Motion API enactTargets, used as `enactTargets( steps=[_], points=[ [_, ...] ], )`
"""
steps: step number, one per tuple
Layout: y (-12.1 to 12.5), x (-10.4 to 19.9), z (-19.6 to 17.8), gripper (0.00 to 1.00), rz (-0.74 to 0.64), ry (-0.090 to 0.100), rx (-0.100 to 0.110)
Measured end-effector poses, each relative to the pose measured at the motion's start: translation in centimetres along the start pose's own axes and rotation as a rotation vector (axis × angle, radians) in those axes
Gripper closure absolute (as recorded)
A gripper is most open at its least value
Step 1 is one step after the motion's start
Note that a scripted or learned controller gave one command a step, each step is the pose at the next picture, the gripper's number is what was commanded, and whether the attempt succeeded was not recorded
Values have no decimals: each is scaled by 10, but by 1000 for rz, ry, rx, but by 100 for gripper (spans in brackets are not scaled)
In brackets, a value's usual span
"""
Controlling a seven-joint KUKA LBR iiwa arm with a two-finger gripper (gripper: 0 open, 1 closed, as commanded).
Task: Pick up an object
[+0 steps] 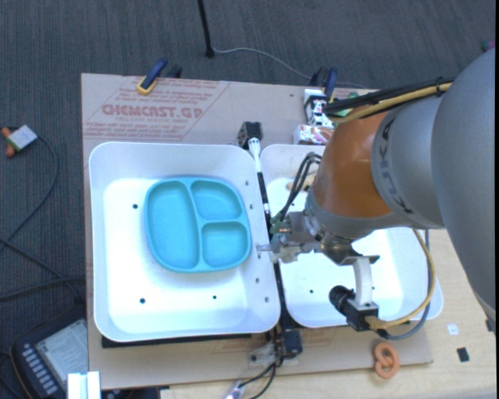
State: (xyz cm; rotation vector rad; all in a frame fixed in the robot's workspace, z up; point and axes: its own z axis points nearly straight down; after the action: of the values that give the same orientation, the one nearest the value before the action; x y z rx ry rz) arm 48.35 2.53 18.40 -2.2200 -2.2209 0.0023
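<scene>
A light blue plate [195, 223] with three compartments lies flat in the middle of the left white bin [116, 289]. My arm, with its orange band [353, 169], hangs low over the right white bin [403, 293] and covers most of its floor. My gripper [284, 243] sits at the left wall of the right bin, just beside the rim that parts the two bins. It is close to the plate's right edge but on the other side of the rim. The wrist hides whatever lies under it.
Both bins rest on a cardboard sheet [150, 110] held by blue clamps [152, 75] at the back. A small orange ring [386, 360] lies on the board at the front right. Cables and a black plug [251, 131] run between the bins.
</scene>
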Motion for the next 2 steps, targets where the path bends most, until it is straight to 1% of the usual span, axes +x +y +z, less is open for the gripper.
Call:
enactTargets(
  steps=[1, 2],
  points=[
    [0, 7, 0, 100, 0, 0, 0],
    [0, -3, 0, 100, 1, -1, -1]
  ],
)
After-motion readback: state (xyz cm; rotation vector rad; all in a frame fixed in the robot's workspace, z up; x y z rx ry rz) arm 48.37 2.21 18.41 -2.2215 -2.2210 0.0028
